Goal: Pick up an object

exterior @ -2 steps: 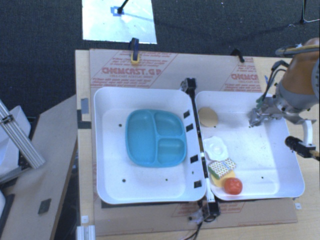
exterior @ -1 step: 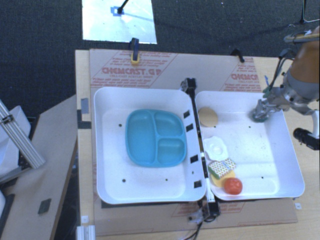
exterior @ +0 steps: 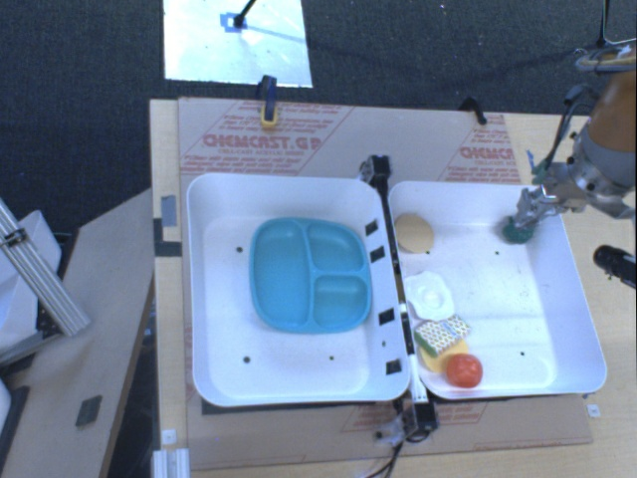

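My gripper (exterior: 528, 214) hangs low over the far right part of the right bin (exterior: 557, 366), reaching in from the right. A small dark green object (exterior: 516, 232) lies right at its tip, touching or nearly touching it. Further left in the same bin sit a tan round disc (exterior: 414, 233), a white lumpy piece (exterior: 430, 295), a patterned yellow-green block (exterior: 442, 335) and a red tomato-like ball (exterior: 463, 369).
The left bin (exterior: 214, 297) holds a blue divided plate (exterior: 309, 274). A black clamped divider (exterior: 388, 267) runs between the two bins. The arm's grey wrist (exterior: 607, 157) stands over the right bin's far right rim.
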`<move>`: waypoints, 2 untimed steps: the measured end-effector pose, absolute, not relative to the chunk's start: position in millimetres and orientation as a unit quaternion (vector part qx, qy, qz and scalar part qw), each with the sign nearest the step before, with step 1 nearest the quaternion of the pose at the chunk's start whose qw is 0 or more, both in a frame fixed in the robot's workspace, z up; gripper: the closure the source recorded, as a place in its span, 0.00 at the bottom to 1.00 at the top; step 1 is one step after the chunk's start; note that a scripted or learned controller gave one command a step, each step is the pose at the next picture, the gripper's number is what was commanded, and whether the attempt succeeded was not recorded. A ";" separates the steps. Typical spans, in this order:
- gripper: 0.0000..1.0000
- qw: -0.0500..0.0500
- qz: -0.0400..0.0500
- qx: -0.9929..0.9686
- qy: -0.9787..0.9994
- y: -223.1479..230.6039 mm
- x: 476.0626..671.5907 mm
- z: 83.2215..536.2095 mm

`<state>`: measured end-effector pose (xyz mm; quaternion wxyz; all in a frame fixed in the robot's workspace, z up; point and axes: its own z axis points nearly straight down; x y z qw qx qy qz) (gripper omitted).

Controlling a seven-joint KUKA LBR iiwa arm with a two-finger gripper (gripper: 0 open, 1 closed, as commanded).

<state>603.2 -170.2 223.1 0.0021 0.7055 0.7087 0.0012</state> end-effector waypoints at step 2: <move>1.00 0.000 0.001 0.704 0.711 -68.4 593.5 216.7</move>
